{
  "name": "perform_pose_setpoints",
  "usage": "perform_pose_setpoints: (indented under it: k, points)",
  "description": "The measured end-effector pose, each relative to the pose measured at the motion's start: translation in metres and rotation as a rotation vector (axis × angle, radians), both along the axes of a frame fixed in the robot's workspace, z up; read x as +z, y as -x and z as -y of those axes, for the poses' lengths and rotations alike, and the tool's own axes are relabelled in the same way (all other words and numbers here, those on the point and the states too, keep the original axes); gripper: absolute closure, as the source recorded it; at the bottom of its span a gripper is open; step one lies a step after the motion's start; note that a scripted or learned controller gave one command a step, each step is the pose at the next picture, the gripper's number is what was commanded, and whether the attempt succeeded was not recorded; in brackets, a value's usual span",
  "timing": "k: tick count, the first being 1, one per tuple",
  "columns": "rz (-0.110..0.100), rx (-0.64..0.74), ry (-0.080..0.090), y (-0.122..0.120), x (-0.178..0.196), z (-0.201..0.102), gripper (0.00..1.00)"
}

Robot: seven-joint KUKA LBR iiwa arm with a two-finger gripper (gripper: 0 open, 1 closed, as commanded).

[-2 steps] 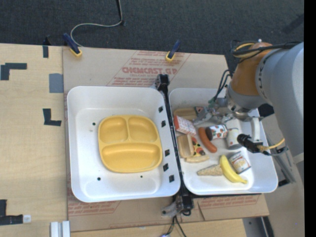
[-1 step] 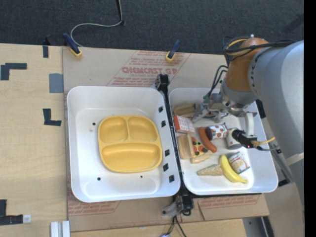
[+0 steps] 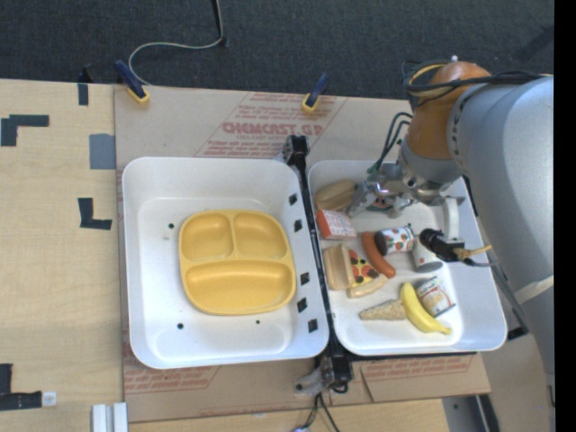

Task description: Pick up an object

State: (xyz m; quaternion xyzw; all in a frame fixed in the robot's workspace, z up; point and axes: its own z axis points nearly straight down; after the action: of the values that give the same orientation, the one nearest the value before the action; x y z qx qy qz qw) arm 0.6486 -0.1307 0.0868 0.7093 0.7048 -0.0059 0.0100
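My gripper (image 3: pixel 382 196) hangs low over the back of the right bin (image 3: pixel 490 331), just right of a tan bread piece (image 3: pixel 333 193). Below it lie a red-and-white packet (image 3: pixel 335 226), a red sausage (image 3: pixel 379 254) and a small printed can (image 3: pixel 397 239). A pizza slice (image 3: pixel 358 273) rests on its side at the bin's left. Toward the front sit a yellow banana (image 3: pixel 421 310), a tan cone (image 3: pixel 383 310) and a small tin (image 3: pixel 436 296). Nothing is visibly held.
The left bin (image 3: pixel 144 331) holds a yellow divided plate (image 3: pixel 237 262). The grey arm (image 3: pixel 513 169) covers the right bin's right edge. A black divider (image 3: pixel 306 241) runs between the bins. Two blue-and-yellow clamps (image 3: pixel 131 80) sit at the cardboard's back edge.
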Motion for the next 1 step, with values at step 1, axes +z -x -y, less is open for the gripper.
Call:
perform_pose_setpoints:
  k: [1]
  points:
    - [0.003, -0.002, 0.004, 0.0135, 0.0008, -0.0032, 0.00]
